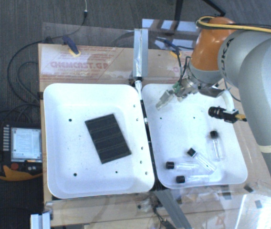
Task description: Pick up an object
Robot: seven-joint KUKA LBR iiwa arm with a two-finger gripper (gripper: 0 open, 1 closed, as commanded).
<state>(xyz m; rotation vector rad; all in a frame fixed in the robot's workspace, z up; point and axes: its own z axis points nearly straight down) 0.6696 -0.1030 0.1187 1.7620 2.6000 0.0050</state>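
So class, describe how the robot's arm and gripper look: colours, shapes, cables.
The arm is bulky, rounded and grey, with an orange band above the wrist. A yellow cable loops over that band. The gripper is small, pale and metallic, with a green part by its base.

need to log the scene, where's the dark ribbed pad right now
In the camera view the dark ribbed pad lies flat near the middle of the left bin, tilted, apart from the gripper.

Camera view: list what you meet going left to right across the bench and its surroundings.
Handheld control pendant → left bin → dark ribbed slab → right bin → gripper → upright clear vial
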